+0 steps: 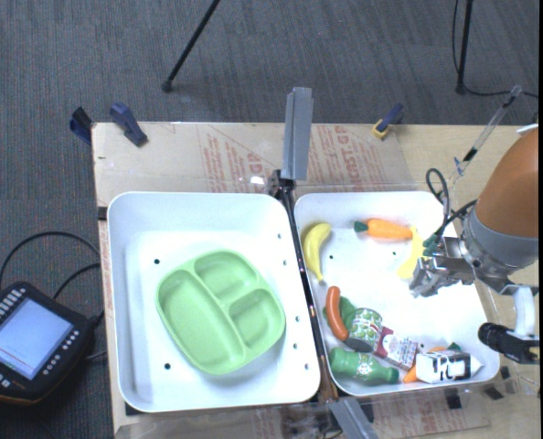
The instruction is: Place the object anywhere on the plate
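The claw [429, 277] hovered near the right bin's [381, 390] right edge, grip state unclear; green plate [219, 312] lay in left bin [125, 245]

Arm [514, 199] enters from the right, orange band above the grey wrist, gripper [424, 280] angled down-left, low at the right bin's right side.

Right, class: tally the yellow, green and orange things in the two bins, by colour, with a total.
Yellow: 2 (banana, yellow piece)
Green: 3 (plate, can, bottle)
Orange: 2 (carrot, sausage)
Total: 7
A small orange bit beside the carton is too unclear to count.
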`<move>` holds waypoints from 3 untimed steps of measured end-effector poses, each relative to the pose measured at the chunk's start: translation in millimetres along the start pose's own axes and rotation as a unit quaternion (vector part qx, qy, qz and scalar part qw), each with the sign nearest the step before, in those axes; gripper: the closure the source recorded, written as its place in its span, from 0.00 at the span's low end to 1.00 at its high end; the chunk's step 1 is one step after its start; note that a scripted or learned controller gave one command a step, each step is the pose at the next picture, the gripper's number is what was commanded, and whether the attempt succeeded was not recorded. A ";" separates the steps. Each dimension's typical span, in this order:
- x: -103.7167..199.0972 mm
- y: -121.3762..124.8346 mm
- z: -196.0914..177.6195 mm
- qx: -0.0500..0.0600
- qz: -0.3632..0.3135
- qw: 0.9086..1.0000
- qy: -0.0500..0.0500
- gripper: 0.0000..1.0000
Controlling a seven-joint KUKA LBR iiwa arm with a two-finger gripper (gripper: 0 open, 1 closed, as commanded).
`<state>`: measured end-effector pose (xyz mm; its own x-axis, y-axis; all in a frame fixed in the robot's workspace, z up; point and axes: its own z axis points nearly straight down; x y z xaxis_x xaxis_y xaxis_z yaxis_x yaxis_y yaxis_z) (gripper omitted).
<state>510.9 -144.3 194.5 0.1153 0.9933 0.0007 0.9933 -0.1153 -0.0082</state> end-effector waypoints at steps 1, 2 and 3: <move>87.3 6.4 -4.3 0.000 -0.071 0.997 0.000 1.00; 188.4 53.6 -56.8 -0.001 -0.067 0.998 -0.001 1.00; 257.0 -10.2 -2.3 0.001 -0.183 0.983 -0.002 1.00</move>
<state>530.4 112.2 197.1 -0.2502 0.9682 0.0008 0.9681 0.2502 -0.0109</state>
